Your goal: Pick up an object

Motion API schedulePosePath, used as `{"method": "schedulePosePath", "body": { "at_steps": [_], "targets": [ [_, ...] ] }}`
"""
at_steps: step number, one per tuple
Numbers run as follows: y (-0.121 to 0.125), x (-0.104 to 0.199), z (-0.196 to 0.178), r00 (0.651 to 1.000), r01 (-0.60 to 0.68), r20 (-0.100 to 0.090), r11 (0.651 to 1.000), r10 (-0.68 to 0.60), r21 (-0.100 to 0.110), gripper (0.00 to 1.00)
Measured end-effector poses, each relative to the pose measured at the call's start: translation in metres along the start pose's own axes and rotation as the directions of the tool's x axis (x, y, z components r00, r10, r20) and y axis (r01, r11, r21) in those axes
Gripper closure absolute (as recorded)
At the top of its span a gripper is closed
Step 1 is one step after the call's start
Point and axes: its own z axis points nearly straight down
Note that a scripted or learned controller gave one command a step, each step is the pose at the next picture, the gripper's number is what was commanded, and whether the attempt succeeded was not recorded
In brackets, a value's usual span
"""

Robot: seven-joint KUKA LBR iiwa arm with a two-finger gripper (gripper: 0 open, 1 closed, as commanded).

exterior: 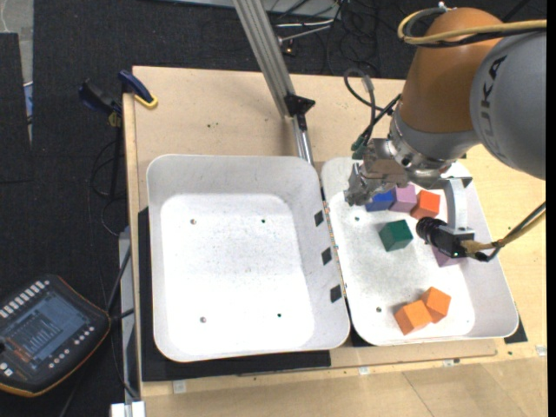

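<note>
Camera view. Two white bins stand side by side on the desk (217, 102): the left bin (234, 254) and the right bin (417, 259). All positions below are given relative to the right bin.

Object count inside the right bin:
- Orange blocks: three. One (426, 204) lies near the far edge; two, a larger one (412, 316) and a smaller one (438, 302), touch each other near the front edge.
- Blue block (380, 201): one, at the far left part of the bin.
- Pink block (406, 197): one, between the blue block and the far orange block, touching or nearly touching both.
- Green block (396, 234): one, near the bin centre, apart from the others.
- Purple block (448, 252): one, toward the right side, partly covered by a black fitting (432, 229) with a cable.

Gripper (363, 189): it hangs over the far left corner of the right bin, just beside the blue block. The state of the fingers cannot be told; the wrist body hides them, and no block is seen held.

Obstructions: the arm (460, 68) covers the far right corner of the bin. The blue and pink blocks are partly overlapped by the gripper body.

Surroundings: an aluminium strut (265, 46) slants down to the gap between the bins. A teach pendant (43, 333) lies left of the desk, and a blue-handled clamp (130, 87) grips the far left desk corner.
</note>
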Motion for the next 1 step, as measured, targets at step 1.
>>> {"method": "schedulePosePath", "body": {
  "at_steps": [1],
  "targets": [
    [-0.0054,0.0609,0.0086,1.000,0.000,0.000,1.000,0.000,0.001,1.00]
  ]
}}
